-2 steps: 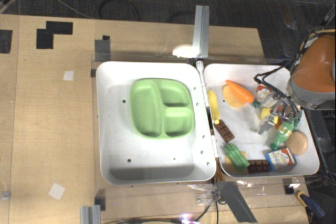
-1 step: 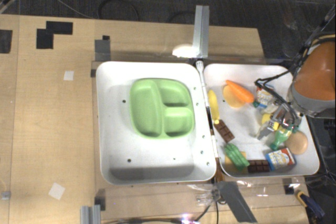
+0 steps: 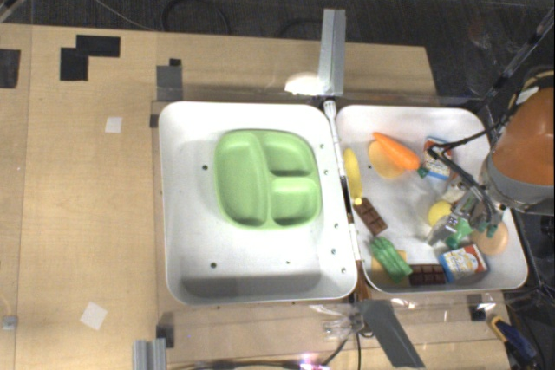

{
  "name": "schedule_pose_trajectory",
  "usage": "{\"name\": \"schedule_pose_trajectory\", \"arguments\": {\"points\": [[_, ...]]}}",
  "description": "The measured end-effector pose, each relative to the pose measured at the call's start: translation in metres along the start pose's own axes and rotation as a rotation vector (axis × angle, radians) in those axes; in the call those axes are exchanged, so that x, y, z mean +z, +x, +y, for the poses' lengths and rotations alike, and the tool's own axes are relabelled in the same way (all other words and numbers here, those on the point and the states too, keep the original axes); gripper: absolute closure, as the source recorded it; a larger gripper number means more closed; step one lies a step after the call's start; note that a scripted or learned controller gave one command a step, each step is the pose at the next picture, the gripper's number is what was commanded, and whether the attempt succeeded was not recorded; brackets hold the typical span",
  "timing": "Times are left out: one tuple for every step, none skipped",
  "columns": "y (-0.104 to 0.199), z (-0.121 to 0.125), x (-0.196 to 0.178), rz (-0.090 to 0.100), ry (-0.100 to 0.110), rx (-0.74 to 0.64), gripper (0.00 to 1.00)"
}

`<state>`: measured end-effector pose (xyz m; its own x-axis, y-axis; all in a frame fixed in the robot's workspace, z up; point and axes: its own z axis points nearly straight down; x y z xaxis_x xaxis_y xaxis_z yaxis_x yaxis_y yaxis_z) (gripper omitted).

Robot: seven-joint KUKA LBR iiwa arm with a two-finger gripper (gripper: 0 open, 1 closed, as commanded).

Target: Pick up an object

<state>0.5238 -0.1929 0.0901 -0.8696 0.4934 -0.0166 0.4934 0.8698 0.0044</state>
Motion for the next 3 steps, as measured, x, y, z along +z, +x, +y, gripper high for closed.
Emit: {"name": "schedule_pose_trajectory", "arguments": {"points": [[0.006, 0.004, 0.000, -0.002, 0.001, -0.020, 0.00], [0.005, 0.012, 0.000, 0.000, 0.002, 0.039, 0.00], [0.022, 0.031, -0.001, -0.003, 0.001, 0.042, 0.00]]}}
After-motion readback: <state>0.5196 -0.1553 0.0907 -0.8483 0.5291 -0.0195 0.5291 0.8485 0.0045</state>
